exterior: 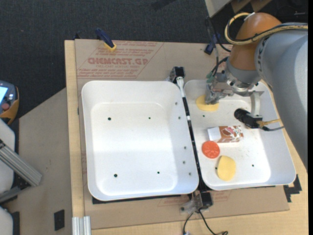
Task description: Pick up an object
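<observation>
Cardboard covers the desk [122, 58]; in the right bin [264, 155] a yellow disc [207, 105] lies directly under the tool [213, 98], whose state, spread or pressed together, cannot be told.

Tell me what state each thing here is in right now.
gripper: down over the yellow slice, at the far end of the right bin.
yellow slice: flat, partly under the gripper.
packet: lying flat, loose.
red disc: flat, loose.
yellow oval: flat, loose.
</observation>
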### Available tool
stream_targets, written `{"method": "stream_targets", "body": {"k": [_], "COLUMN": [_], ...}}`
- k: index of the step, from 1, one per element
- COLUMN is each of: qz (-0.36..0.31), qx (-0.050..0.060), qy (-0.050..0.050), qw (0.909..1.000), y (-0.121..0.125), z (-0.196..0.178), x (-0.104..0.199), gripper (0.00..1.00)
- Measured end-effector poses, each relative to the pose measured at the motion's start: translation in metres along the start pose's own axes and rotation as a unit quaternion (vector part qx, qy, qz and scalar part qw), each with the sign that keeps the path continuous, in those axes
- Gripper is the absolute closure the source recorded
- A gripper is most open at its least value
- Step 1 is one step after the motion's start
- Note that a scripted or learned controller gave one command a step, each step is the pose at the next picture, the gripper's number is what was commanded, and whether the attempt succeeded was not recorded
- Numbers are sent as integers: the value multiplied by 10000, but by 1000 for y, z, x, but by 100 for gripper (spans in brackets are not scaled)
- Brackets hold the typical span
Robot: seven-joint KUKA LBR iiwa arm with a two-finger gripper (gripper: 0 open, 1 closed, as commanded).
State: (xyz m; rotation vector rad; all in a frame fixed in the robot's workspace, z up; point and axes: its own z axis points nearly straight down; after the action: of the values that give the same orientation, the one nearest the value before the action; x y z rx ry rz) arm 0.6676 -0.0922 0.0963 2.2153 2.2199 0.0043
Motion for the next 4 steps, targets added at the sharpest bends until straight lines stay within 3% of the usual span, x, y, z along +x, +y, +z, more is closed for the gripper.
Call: {"method": "stream_targets", "body": {"k": [1,3,4], "qz": [-21,-31,-19], "qx": [-82,-66,58], "qy": [10,27,17], "qw": [10000,10000,10000], "y": [3,-6,-83], "z": [-216,-449,-394], "x": [57,179,216], "gripper": [100,100,100]}}
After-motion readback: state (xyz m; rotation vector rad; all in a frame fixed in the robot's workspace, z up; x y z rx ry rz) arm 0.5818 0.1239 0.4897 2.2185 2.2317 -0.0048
